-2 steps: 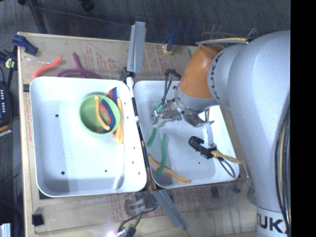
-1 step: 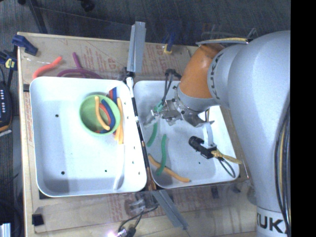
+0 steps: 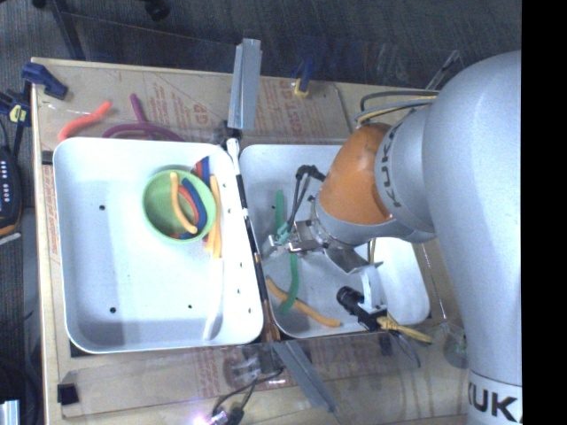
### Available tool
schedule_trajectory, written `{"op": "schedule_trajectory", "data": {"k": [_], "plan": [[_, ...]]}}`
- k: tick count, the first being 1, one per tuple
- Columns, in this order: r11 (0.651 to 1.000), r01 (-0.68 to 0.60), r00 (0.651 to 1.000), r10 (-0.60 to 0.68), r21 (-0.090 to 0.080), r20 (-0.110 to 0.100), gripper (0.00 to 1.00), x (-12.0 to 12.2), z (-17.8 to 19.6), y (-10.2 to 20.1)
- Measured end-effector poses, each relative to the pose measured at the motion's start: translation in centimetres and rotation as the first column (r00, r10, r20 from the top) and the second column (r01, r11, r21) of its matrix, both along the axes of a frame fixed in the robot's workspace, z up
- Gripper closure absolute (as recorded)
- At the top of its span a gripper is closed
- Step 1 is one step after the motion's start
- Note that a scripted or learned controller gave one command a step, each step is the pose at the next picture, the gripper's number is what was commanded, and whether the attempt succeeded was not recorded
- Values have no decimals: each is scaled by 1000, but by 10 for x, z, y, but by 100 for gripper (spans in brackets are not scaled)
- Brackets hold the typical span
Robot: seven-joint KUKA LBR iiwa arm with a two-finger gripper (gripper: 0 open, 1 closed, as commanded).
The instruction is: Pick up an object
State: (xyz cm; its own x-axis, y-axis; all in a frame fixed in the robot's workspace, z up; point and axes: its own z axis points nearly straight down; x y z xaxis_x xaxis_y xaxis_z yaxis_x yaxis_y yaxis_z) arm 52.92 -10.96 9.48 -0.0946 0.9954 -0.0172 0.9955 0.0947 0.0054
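Note:
My gripper (image 3: 285, 239) hangs low over the left part of the right bin (image 3: 403, 282), under the orange wrist band. A long thin green strip (image 3: 291, 280) runs up and down the bin right beneath it and passes by the gripper's tip; whether the two touch is hidden. A yellow-orange stick (image 3: 306, 310) lies slanted near the bin's front left corner, crossing the strip's lower end.
The left bin (image 3: 115, 282) holds a green bowl (image 3: 159, 204) with orange and yellow sticks in it, and blue and red pieces at its right rim. A grey rail (image 3: 244, 82) stands between the bins at the back. The arm covers much of the right bin.

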Motion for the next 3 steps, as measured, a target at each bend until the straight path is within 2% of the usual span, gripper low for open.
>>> {"op": "schedule_trajectory", "data": {"k": [1,2,3], "plan": [[1000,-10,1000,10,4,-3,100,1,10,3],[934,356,935,-356,17,-10,100,63,97,50],[997,71,997,-71,17,-7,100,75,147,-30]]}}
